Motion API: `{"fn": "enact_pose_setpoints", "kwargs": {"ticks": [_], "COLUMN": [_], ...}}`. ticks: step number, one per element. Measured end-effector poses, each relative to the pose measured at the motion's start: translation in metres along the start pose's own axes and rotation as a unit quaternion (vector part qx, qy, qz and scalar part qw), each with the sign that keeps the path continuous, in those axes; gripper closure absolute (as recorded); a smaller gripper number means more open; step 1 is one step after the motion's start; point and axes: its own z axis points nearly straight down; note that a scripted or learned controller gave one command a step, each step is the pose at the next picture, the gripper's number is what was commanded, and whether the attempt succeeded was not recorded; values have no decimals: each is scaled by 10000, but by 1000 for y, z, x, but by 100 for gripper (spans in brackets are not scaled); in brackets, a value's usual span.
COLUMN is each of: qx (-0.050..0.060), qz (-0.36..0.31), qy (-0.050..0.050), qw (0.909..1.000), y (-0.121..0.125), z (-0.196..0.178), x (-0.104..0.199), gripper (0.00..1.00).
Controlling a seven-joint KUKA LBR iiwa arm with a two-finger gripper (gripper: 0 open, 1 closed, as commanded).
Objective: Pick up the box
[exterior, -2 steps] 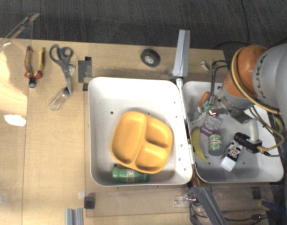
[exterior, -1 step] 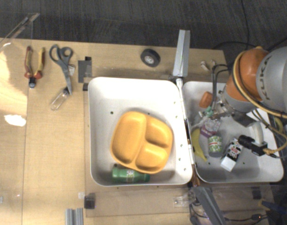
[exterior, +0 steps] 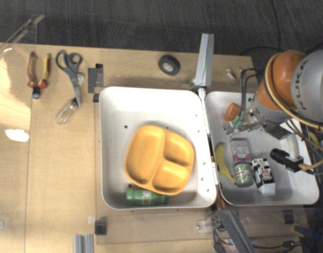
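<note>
Camera view: the box (exterior: 238, 151) is lying flat in the right bin (exterior: 303, 196), touching the can (exterior: 243, 174) at its near end, while the gripper (exterior: 244, 119) is being held just beyond its far end. Whether the fingers are spread cannot be told. The descent is probably best centred on the box, clear of the can and the banana (exterior: 221, 161).

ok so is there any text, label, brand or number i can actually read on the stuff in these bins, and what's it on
None can be read.
Green can, left bin, beside the yellow tray: pale label marks, too blurred to read.
Green can, right bin: label too small to read.
Flat packet above it: printed front, blurred.
Small box beside that can: black and white print with a red patch, too small to read.
</note>
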Motion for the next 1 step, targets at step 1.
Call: {"fn": "enact_pose_setpoints", "kwargs": {"ticks": [1], "qx": [2], "qz": [0], "qy": [1], "qw": [10000], "y": [0], "z": [0], "x": [0], "gripper": [0]}}
